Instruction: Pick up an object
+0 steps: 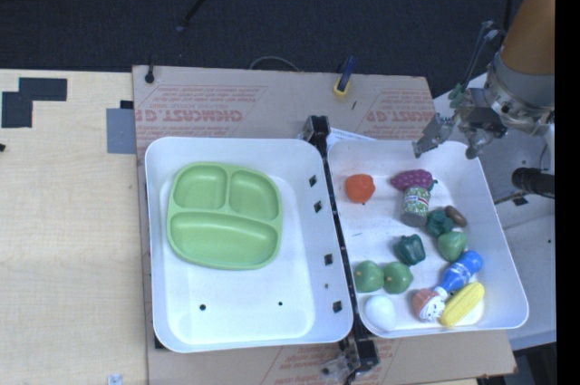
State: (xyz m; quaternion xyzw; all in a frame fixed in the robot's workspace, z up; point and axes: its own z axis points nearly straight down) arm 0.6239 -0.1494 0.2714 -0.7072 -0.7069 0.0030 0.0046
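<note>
Corn [462, 303], the white egg [380, 312] and a small figure [430, 304] crowd the near edge of the right bin [507, 240], closest to the lens. Up at that bin's far right corner hangs the gripper [450, 137], its two fingers spread and nothing between them, so it is released and empty. It sits above the rim, well apart from every toy. Nearest to it are the purple grapes [412, 179] and the can [416, 205] just below them, touching or nearly so. Further out lies the orange tomato [360, 187], alone on bare floor. Past the divider, the left bin [236, 320] holds a green tray [225, 215].

My judgement: the pick has not begun, and the tomato looks the safest target, since nothing beside it would block a finger. The clustered pieces by the can and the green peppers [396, 276] risk a pinch on two things at once. A good descent would centre over one item, fingers straddling its narrow side, going low before closing.

Wrist points down and leftward into the bin; the orange band [535, 21] rises at the right edge, the arm leaning in from there.
</note>
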